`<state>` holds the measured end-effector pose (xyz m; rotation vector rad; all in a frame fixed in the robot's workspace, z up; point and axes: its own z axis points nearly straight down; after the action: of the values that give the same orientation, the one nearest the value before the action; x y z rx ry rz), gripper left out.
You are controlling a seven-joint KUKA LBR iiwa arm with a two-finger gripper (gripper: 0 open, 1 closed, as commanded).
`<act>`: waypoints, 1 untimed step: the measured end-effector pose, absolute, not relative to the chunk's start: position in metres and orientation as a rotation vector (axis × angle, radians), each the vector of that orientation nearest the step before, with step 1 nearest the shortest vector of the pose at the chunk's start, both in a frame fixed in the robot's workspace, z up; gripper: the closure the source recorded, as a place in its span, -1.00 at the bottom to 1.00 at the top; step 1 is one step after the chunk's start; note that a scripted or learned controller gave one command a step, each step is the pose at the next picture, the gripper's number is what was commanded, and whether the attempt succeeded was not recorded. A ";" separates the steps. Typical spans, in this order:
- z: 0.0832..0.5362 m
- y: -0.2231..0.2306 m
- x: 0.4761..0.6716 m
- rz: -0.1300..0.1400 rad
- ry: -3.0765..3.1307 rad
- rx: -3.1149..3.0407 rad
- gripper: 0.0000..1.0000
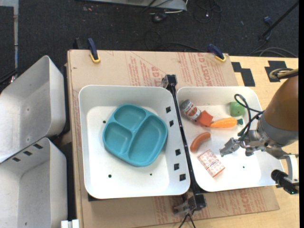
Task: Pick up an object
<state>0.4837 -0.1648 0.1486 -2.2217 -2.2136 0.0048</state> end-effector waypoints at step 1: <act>0.098 -0.165 0.485 -0.003 -2.217 -2.228 -1.00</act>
<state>0.4850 -0.1647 0.0979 -2.2277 -2.2168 -0.0034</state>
